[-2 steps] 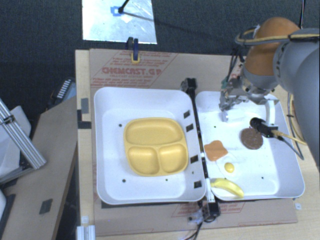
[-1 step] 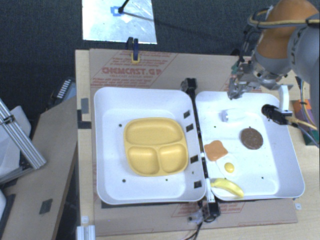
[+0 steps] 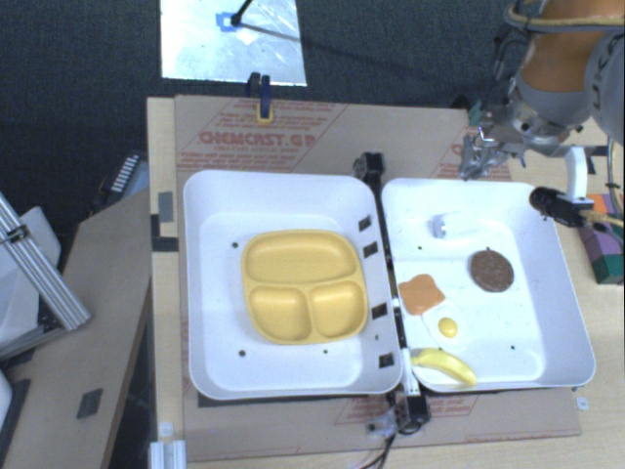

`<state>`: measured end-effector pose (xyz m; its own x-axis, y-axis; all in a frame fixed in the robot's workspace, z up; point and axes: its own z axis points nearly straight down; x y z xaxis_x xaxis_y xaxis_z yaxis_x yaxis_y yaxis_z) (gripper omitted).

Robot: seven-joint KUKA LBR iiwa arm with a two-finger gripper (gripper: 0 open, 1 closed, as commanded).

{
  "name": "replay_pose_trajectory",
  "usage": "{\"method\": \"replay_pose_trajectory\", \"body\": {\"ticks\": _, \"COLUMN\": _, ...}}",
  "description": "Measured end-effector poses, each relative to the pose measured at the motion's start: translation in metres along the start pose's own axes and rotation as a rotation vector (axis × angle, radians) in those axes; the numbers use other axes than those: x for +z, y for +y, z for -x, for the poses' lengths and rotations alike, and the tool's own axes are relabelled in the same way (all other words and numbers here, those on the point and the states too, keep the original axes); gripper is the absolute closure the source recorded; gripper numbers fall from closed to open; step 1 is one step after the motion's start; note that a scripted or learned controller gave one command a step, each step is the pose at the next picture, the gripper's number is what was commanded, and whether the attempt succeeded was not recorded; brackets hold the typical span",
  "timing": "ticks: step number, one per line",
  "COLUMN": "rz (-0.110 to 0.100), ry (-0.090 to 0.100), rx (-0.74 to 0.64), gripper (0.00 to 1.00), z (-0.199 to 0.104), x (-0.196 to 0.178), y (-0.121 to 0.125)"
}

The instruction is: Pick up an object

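The right bin (image 3: pixel 562 291) holds a brown round patty (image 3: pixel 491 271), an orange flat slice (image 3: pixel 421 293), a fried egg with a yellow yolk (image 3: pixel 446 326), a yellow banana (image 3: pixel 444 365) at the front edge, and a small pale clear object (image 3: pixel 440 227) near the back. My gripper (image 3: pixel 476 157) hangs above the back rim of the right bin, apart from every object. Nothing shows between its fingers.
A yellow divided tray (image 3: pixel 301 287) lies in the left bin (image 3: pixel 210 262). A black divider with clips (image 3: pixel 383 262) runs between the bins. A metal sheet (image 3: pixel 232 27) lies beyond the bench.
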<state>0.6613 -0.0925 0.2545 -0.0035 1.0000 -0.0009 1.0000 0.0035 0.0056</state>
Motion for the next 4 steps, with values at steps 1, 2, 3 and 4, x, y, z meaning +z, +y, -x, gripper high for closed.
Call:
{"method": "replay_pose_trajectory", "body": {"ticks": 1, "rz": -0.001, "ry": 0.000, "rx": -0.001, "gripper": 1.00, "z": 0.000, "x": -0.039, "y": 0.001}}
{"method": "replay_pose_trajectory", "body": {"ticks": 2, "rz": -0.004, "ry": 0.001, "rx": -0.005, "gripper": 1.00, "z": -0.052, "x": -0.017, "y": 0.003}}
{"method": "replay_pose_trajectory", "body": {"ticks": 3, "rz": -0.004, "ry": 0.001, "rx": -0.004, "gripper": 1.00, "z": -0.097, "x": 0.002, "y": 0.003}}
{"method": "replay_pose_trajectory", "body": {"ticks": 4, "rz": -0.005, "ry": 0.002, "rx": -0.006, "gripper": 1.00, "z": -0.150, "x": 0.020, "y": -0.002}}
